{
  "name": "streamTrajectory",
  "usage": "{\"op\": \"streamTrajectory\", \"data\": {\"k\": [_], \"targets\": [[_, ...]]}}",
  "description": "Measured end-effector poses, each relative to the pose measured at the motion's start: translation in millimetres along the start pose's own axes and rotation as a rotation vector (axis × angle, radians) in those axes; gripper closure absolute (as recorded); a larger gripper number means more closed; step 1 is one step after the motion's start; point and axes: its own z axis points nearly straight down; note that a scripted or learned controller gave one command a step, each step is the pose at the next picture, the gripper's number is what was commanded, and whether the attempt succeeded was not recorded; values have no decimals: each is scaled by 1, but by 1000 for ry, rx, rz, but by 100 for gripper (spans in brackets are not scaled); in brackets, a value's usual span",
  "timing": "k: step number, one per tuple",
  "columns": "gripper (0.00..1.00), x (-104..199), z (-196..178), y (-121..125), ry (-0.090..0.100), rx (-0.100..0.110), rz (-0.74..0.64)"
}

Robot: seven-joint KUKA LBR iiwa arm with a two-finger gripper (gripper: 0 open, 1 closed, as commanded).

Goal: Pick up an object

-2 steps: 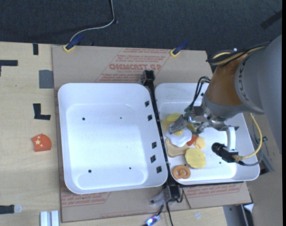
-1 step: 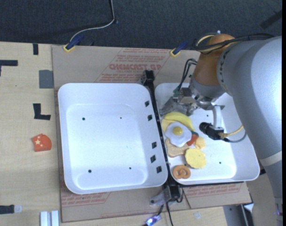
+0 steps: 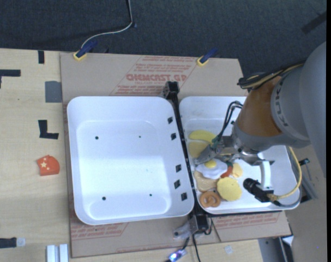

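While the camera looks down at a slant, the nearest things are at the bottom of the view: the front rim of the right bin (image 3: 247,210) and, inside it, a brown ring-shaped piece (image 3: 211,200) that looks like a small doughnut. Just beside it, a little farther, lies a round yellow object (image 3: 229,189), and next to that a white piece with a yellow centre (image 3: 211,168), like a fried egg. A small red piece (image 3: 226,173) shows between them. All these toy foods are crowded in the left part of the right bin, touching each other.

Just above this pile is the end effector (image 3: 213,153), low over the objects. I cannot tell whether it is released or clenched, and nothing is clearly seen between its tips. Behind it lies a flat yellow piece (image 3: 200,137).

The grey arm with its orange band (image 3: 260,113) reaches in from the right.

The left bin (image 3: 78,146) stands beside the right one, their rims touching. Far to the left, a red object (image 3: 48,165) lies on the desk (image 3: 18,141).
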Motion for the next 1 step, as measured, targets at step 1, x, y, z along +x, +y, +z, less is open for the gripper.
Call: {"op": "streamTrajectory", "data": {"k": [1], "targets": [[0, 12, 0, 81, -1, -8, -7]]}}
